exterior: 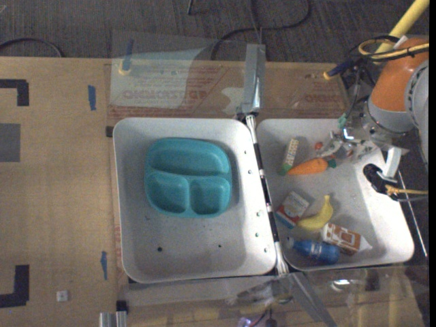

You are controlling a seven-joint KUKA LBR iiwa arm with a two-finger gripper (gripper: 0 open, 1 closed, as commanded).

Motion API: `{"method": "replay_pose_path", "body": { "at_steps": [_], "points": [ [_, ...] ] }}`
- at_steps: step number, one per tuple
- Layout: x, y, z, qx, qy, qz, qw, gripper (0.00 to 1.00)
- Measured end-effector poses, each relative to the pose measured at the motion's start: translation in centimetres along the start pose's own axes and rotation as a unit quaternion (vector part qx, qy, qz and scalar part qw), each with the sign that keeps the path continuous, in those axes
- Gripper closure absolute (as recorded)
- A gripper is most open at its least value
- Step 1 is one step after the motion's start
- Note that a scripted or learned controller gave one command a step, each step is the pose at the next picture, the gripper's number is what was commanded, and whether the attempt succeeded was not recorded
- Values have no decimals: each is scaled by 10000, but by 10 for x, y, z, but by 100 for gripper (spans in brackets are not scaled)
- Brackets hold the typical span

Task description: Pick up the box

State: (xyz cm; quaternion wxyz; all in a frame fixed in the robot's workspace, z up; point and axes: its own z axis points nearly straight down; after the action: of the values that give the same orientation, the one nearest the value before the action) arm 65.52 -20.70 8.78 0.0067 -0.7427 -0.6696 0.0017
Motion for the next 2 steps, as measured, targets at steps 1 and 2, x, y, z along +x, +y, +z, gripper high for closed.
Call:
{"method": "replay_pose_path", "body": {
  "at_steps": [1, 2],
  "points": [
    [85, -34, 1, -88, -29, -215, 9997, 0],
    [49, 7, -20, -77, -32, 1028, 9947, 0]
  ]
}}
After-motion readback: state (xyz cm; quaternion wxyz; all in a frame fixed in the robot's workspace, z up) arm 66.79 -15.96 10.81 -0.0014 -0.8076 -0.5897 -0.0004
